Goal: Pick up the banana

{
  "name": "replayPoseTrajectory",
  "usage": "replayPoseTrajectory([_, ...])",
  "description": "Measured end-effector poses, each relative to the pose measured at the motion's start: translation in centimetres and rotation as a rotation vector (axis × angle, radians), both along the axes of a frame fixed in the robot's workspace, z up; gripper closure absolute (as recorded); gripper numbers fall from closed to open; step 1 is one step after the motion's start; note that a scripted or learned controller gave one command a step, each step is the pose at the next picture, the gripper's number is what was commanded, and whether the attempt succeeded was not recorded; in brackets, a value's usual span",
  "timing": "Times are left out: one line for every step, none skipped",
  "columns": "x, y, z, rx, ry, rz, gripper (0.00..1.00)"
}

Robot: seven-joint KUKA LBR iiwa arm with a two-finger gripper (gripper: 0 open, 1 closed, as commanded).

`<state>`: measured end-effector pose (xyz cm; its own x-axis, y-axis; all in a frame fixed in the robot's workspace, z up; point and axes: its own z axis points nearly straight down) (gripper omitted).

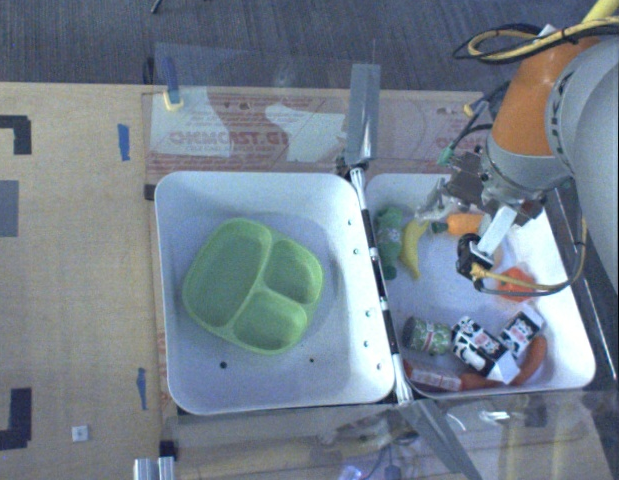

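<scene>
Camera view: gripper [441,206] poised at the banana [413,248].
Banana lies near the right bin's [579,353] left wall, beside a green item [390,238]; the gripper sits just above its upper end, apparently lining up a grasp; its state can't be told.

I have one fixed camera, mounted above the bench [69,268] and looking down at a slant, far enough back to take in both white bins and a strip of dark floor [289,18] along the top. The arm [549,108] enters from the frame's right, so the gripper [469,203] sits over the right bin [579,368]. Beyond the gripper, toward frame left, lies the left bin [179,368] with its green tray [254,283].
</scene>
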<state>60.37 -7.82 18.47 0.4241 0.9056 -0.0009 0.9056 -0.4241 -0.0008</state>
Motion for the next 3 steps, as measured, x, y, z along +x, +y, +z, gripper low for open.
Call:
replayPoseTrajectory([1.6,-3.0,-9.0,0.001,0.0,0.158,0.0])
replayPoseTrajectory([1.7,-2.8,-8.0,0.0,0.001,0.162,1.0])
replayPoseTrajectory([3.0,4.6,0.0,0.0,0.0,-0.087,1.0])
